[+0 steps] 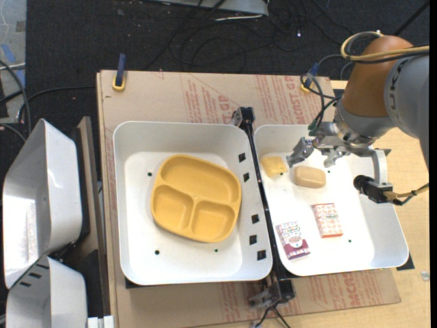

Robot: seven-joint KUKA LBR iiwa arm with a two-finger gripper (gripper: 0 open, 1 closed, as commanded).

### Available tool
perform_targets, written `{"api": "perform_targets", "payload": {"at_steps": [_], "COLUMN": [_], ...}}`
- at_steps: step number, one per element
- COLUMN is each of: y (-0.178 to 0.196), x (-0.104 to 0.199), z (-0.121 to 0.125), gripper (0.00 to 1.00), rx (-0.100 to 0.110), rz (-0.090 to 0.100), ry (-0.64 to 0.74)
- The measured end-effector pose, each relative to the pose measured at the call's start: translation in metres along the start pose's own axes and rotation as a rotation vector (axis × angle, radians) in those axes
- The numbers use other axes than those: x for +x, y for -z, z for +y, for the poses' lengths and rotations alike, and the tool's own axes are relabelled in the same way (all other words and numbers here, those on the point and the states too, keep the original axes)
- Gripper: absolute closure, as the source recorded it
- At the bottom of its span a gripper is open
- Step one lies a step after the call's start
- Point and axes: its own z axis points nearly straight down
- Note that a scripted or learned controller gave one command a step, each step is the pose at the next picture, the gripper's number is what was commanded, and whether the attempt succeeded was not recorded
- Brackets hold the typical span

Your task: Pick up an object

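The tool (315, 153) hangs over the upper part of the right bin (382, 238) with its two fingers spread apart and nothing between them, its tips just above a tan oval block (309, 177) that lies on the bin floor. Just left of that block sits a small yellow piece (274, 166), while nearer the front of the same bin lie a red-and-white packet (328, 220) and a purple-edged packet (293, 240). The left bin (130, 203) holds a yellow divided tray (196, 197).
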Motion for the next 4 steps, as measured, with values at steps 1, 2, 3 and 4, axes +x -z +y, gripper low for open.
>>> {"api": "perform_targets", "payload": {"at_steps": [1,2,3,4], "y": [-0.054,-0.038,0.005,0.053], "x": [-0.003,-0.004,-0.004,0.005], "z": [-0.002,0.002,0.002,0.001], "gripper": [0.00,1.00,1.00,1.00], "rx": [-0.016,-0.030,-0.009,-0.011], "rz": [-0.010,-0.010,-0.001,-0.001], "ry": [-0.001,-0.002,0.002,0.007]}}
